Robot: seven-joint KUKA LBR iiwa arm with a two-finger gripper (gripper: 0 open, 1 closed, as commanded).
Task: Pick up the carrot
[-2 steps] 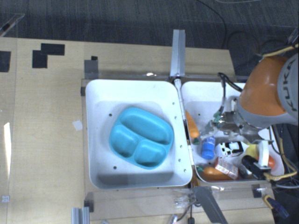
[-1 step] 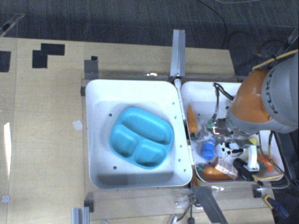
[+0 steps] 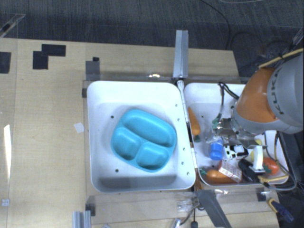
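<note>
Arm looms over right bin; grip unreadable. Carrot left of gripper, blue cup below.

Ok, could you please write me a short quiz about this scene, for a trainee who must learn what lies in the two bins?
1. True or false: the blue divided tray lies in the right bin.
2. Choose one. The carrot lies:
A) in the right bin, beside its left wall
B) on the blue divided tray
C) standing upright in the middle of the right bin
3. Fill in the word: the arm reaches over the ____ bin.

Key:
1. False. It lies in the left bin.
2. A
3. right
</note>
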